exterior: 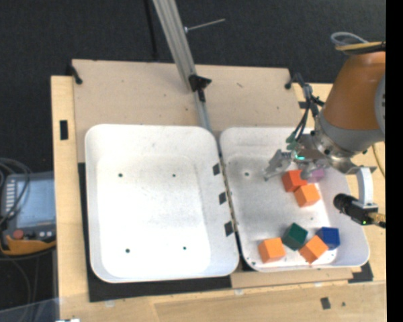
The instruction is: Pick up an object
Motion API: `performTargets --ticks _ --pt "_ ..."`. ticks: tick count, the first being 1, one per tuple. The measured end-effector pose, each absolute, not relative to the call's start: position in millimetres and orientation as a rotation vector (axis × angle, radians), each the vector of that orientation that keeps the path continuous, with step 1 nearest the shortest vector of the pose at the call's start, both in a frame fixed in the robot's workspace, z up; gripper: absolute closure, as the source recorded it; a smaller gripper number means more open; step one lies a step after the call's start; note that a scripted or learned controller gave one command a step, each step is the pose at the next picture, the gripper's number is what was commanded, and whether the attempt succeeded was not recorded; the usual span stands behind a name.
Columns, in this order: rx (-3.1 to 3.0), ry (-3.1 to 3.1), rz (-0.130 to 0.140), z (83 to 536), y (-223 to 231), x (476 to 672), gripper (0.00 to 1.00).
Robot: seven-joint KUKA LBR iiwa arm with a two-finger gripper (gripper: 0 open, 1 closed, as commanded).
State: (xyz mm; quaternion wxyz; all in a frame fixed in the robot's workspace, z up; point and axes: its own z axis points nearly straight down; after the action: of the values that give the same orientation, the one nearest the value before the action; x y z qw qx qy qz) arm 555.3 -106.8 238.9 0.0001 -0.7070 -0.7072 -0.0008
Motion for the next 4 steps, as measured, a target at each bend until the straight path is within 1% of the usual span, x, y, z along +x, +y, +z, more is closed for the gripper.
performTargets --ticks 1,2,3,4 --pt "-2.223 -2.217 0.007 176 -108 555.4 0.00" --pt "-2.230 -2.210 0.007 126 -100 556.4 0.00" --pt "-2.229 -2.219 0.002 97 -102 557.2 0.00" --pt "-2.239 -2.209 -0.007 109 -102 558.3 1.00"
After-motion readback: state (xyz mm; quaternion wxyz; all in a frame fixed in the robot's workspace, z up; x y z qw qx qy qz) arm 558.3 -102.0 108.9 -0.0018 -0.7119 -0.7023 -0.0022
